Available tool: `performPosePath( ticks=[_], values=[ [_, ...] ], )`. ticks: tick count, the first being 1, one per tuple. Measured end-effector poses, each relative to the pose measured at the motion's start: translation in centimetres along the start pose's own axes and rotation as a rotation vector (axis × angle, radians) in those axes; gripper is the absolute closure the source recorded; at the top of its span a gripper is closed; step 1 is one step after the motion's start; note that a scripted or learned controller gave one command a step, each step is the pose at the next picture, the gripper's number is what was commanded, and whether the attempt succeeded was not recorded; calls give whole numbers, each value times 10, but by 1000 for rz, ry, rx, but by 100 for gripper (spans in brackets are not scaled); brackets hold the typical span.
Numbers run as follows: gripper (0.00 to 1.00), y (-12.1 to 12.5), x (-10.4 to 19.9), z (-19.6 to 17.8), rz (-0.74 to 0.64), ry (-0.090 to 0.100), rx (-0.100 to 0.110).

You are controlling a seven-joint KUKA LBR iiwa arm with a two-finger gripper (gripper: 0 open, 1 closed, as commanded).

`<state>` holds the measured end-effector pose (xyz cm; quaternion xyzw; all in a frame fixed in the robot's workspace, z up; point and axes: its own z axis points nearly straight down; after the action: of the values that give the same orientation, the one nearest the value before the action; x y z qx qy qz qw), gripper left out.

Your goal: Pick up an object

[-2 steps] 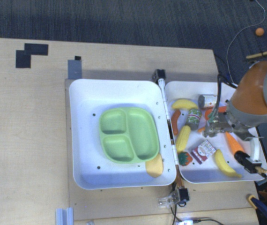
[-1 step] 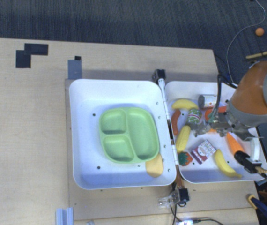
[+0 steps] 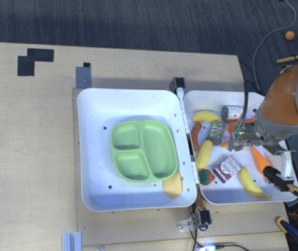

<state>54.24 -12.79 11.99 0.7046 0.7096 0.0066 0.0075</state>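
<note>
1. Nearest the camera, the pale wood-grain bench (image 3: 29, 156) is seen, smooth and flat, with wide open surface to the left of the bins.
2. Two shallow white bins with rounded corners are shown side by side, their inner rims touching along a central divider.
3. The left bin (image 3: 94, 140) is seen to hold one glossy green plate (image 3: 144, 149), rounded-square and moulded into three compartments; bare floor is left around it on the far, left and near sides.
4. One orange-yellow wedge-shaped item (image 3: 173, 185) is seen at the plate's near right corner, close to the bin wall.
5. The right bin (image 3: 232, 196) is crowded. Counted are two curved yellow bananas, one at the far side (image 3: 205, 116) and one at the near side (image 3: 252, 182); one yellow corn cob (image 3: 205, 153); one tapered orange carrot (image 3: 260, 159); one small metal can (image 3: 232, 112); one dark bottle-like item (image 3: 215, 133); one flat printed packet (image 3: 227, 168); and one red strawberry-like piece (image 3: 207, 177).
6. The grey arm with its domed orange band (image 3: 282, 101) is seen reaching in from the right.
7. The gripper (image 3: 238, 140) is shown low over the middle of the right bin, between can and packet; whether it is clenched or released cannot be told.
</note>
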Motion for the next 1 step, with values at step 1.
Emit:
performPosePath(
  ticks=[1],
  values=[
    [0, 0, 0, 0, 0, 0, 0]
  ],
)
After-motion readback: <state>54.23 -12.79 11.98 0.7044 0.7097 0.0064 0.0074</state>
